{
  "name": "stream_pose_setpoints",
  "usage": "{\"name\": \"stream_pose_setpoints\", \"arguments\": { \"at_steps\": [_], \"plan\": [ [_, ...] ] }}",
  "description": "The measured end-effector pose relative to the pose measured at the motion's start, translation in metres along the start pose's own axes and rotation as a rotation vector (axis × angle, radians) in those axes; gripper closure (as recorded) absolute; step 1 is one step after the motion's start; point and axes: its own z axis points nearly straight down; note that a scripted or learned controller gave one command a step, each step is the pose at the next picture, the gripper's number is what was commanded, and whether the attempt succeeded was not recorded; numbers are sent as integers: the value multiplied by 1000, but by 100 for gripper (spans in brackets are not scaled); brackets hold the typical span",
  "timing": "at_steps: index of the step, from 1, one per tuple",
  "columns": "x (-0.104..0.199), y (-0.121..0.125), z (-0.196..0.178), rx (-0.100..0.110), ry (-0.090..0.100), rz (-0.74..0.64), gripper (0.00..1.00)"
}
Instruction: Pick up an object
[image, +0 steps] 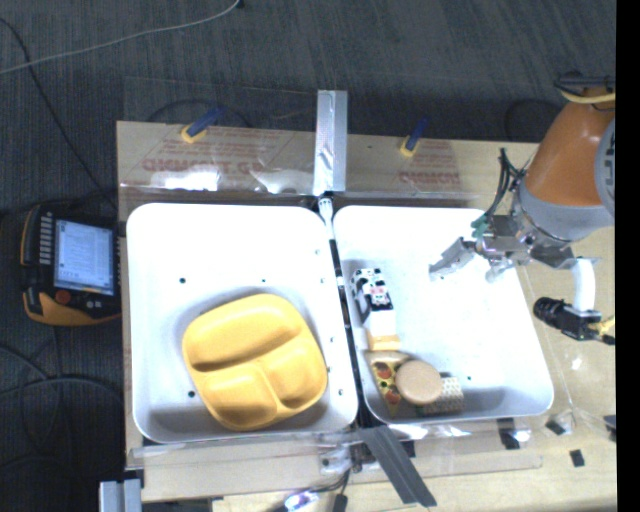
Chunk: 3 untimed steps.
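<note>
Camera view from above: two-finger gripper (468, 256) hangs over the right white bin (500, 340), its fingers spread apart with nothing between them. Candidate objects (a tan round puck (419, 381) and a small printed box (372, 290)) lie along that bin's left side, untouched. Judged so, picking has not begun.

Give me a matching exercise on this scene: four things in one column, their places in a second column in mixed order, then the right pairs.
Things:
1. yellow divided plate
2. round tan disc
3. gripper
4. handheld screen unit

Places:
A. on the floor left of the bench
B. above the right bin's far right part
C. in the left bin
D. at the right bin's near left corner

Pairs: 1-C, 2-D, 3-B, 4-A
</note>
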Motion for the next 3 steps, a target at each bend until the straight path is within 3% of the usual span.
{"name": "stream_pose_setpoints", "arguments": {
  "at_steps": [1, 2, 3],
  "plan": [
    [59, 42, 82, -21, -6, -257, 0],
    [132, 99, 25, -3, -2, -320, 0],
    [141, 28, 26, 0, -2, -413, 0]
  ]
}}
